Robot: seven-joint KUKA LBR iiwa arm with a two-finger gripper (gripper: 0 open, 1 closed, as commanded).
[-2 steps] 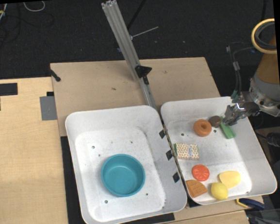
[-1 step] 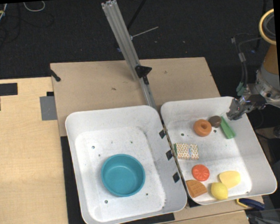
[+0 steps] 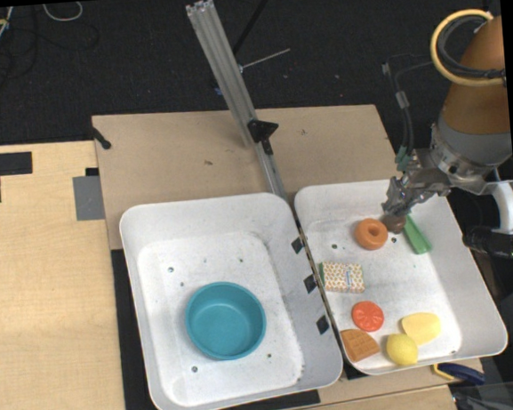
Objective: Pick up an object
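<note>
Hovering just right of the orange doughnut [image 3: 371, 233] in the right bin [image 3: 480, 314], the gripper [image 3: 398, 214] (finger state impossible to tell) should centre over the doughnut, clear of the green block [image 3: 417, 235], before descending.

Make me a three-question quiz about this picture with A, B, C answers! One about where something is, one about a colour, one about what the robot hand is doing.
1. Where is the blue bowl?
A. left bin
B. right bin
C. on the wooden board

2. What colour is the stick-shaped thing beside the doughnut?
A. red
B. green
C. black

3. Where is the gripper?
A. over the blue bowl
B. above the right bin, next to the doughnut
C. outside both bins

Answers:
1 A: the blue bowl sits in the left bin.
2 B: the stick beside the orange doughnut is green.
3 B: the gripper hangs over the right bin, just right of the doughnut.
</note>
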